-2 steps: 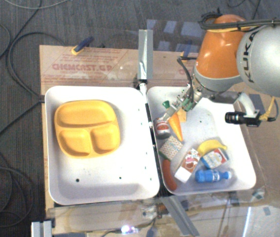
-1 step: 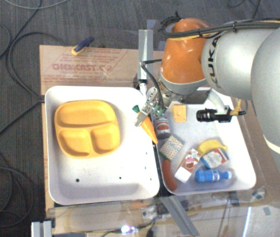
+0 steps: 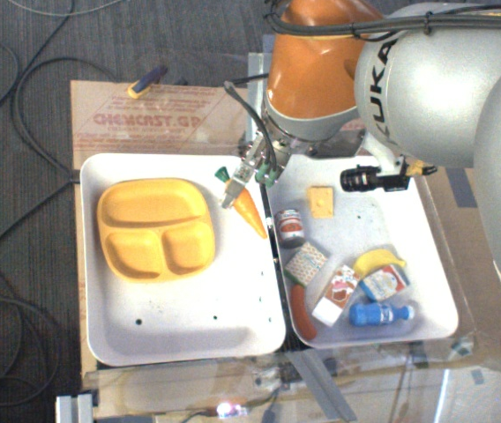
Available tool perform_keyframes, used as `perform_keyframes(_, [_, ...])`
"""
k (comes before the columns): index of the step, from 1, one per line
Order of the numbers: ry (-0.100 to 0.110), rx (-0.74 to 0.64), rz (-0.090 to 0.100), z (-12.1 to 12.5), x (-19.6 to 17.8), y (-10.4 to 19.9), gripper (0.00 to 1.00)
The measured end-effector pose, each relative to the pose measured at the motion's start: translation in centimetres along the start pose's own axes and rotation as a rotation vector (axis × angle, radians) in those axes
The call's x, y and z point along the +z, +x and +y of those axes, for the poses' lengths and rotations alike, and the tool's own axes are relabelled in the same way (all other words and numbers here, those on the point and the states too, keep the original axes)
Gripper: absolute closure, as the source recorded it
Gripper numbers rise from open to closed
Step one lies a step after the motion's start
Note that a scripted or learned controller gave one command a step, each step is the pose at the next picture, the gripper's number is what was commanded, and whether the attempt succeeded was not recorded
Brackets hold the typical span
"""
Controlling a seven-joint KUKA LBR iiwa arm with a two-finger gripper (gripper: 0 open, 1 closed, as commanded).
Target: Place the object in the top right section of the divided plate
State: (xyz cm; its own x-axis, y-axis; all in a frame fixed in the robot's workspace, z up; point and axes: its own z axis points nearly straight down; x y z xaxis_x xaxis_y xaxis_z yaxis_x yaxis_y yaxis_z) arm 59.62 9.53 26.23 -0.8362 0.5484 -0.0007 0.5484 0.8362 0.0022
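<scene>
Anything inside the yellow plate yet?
No. All three sections of the plate show bare yellow. The carrot is outside it, to its right in the left bin, at the gripper tip.

Evenly lit overhead shot, fairly sharp, with mild grain.

Bright glare whitens the grey arm casing [image 3: 436, 77] right of the gripper [image 3: 240, 181]. Soft short shadows lie under items below it. Dark carpet [image 3: 21, 77] to its left looks dim and noisy.

The divided plate [image 3: 155, 228] was plain yellow, and the carrot [image 3: 251, 212] was orange with a green top. The 2 bins [image 3: 180, 337] were white, and the bottle [image 3: 380, 314] was blue.
</scene>
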Motion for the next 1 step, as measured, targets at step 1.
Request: perform_keyframes(1, [0.001,-0.300,0.001,4.31,3.62,1.41,1.00])
